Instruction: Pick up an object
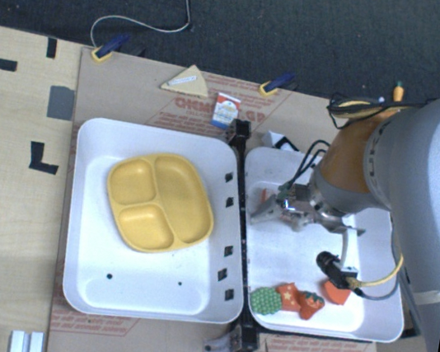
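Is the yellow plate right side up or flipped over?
Right side up: the yellow plate shows its three hollow sections facing upward in the left bin.

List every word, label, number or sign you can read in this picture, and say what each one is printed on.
None can be read with certainty.
Cardboard sheet under the bins: red printed lettering near its top edge and again along its bottom edge, too faint and blurred to read.
Small box behind the left bin: red, white and blue label, too small to read.
Yellow tray and toys in the right bin: no text visible.
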Motion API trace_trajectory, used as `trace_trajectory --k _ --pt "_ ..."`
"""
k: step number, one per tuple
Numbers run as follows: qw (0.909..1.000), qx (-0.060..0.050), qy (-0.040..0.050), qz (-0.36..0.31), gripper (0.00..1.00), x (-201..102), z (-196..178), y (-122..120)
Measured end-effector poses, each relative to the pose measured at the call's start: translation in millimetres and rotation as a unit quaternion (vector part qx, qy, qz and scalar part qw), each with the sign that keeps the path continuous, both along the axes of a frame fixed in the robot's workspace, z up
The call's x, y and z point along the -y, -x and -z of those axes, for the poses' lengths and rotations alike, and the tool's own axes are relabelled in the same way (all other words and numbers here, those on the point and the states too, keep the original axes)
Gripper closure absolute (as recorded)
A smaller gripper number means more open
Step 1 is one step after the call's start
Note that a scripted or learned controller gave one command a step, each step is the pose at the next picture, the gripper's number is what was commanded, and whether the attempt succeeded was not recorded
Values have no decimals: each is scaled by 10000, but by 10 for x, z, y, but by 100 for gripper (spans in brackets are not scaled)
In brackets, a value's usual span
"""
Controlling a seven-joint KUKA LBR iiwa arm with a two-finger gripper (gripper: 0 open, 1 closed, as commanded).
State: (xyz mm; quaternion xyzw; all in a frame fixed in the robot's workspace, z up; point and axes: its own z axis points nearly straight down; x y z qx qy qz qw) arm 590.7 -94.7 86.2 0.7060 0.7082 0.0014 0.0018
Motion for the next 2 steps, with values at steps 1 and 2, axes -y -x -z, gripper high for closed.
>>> trace_trajectory --k 1,2 --pt "10000 -7 4 5 0 27 5 -417" --pt "10000 -12 16 2 100 32 -91 -414"
